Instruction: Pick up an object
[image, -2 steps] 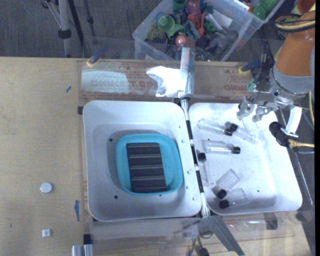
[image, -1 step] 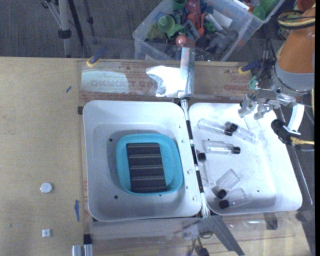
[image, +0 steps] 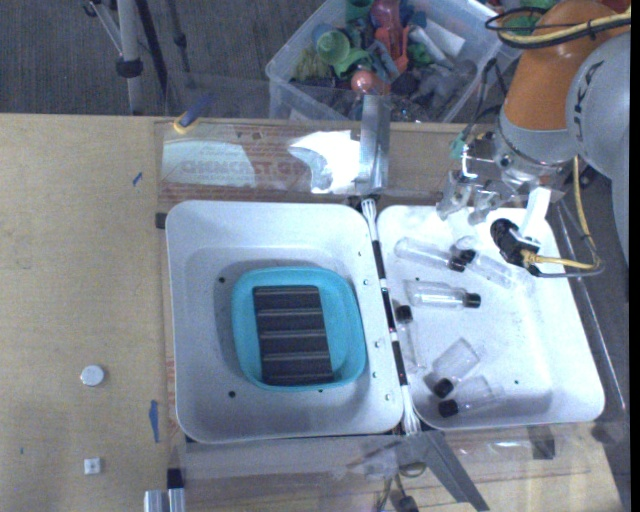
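gripper (image: 468, 200) is hovering over the right white bin's (image: 570, 395) back edge, can't tell its finger state | clear plastic vial with black cap (image: 440, 297) is lying mid-bin | probably light, slick, rolling easily | grabbing across the barrel seems best

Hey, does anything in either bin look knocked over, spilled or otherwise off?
Nothing looks spilled or broken. The clear vials in the right bin lie on their sides, scattered at different angles. The teal tray in the left bin sits flat and roughly centred.

Soft, slightly blurry picture, evenly lit, with glare on the plastic sheet (image: 325, 160) behind the bins
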